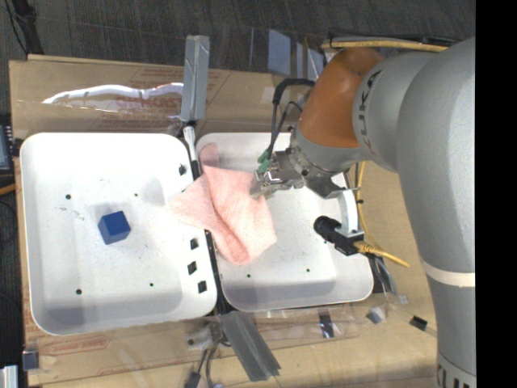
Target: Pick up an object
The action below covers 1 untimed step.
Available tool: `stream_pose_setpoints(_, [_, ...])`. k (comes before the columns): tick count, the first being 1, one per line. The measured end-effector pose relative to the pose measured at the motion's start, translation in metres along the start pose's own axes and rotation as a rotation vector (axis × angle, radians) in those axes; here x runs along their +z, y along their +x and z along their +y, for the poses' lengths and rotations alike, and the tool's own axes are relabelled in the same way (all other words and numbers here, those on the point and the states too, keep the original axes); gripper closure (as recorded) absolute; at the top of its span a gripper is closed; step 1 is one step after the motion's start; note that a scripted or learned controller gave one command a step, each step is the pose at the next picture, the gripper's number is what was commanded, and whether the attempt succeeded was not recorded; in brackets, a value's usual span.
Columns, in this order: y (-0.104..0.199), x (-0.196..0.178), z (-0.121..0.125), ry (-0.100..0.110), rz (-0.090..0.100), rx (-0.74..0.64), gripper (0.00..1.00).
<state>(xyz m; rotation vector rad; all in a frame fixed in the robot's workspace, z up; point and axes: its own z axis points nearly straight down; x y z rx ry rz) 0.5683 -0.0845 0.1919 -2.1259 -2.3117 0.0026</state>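
Camera view, from above and at a slant. The grey arm (420, 136) enters from the right, its orange band (339, 107) above the rear of the right bin (307, 275). The gripper (266, 183) is low inside that bin, near its rear left part, and sits against the upper right edge of the pink cloth (233, 217). Contact between gripper and cloth is visible. Whether the gripper is clenched on the fabric or released cannot be told, since the wrist and the folds of the cloth cover the tips.

Right bin: shallow, white. Its contents are the larger part of the pink cloth, which lies crumpled in the left half; the lower end of the cloth forms a rounded fold near the middle of the floor.

The cloth is draped over the divide between the two bins. One corner hangs across the shared rim into the right side of the left bin (48, 297).

Left bin: shallow, white. It contains a blue cube (115, 226), lying left of centre on the floor, well apart from the cloth corner and from the gripper. A few small dark specks mark the floor.

Both bins rest side by side on a brown surface (97, 79)
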Motion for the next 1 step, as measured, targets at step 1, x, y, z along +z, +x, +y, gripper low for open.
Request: stream_pose_setpoints(1, [0.0014,0.0006,0.0279,0.001,0.001,-0.059,1.00])
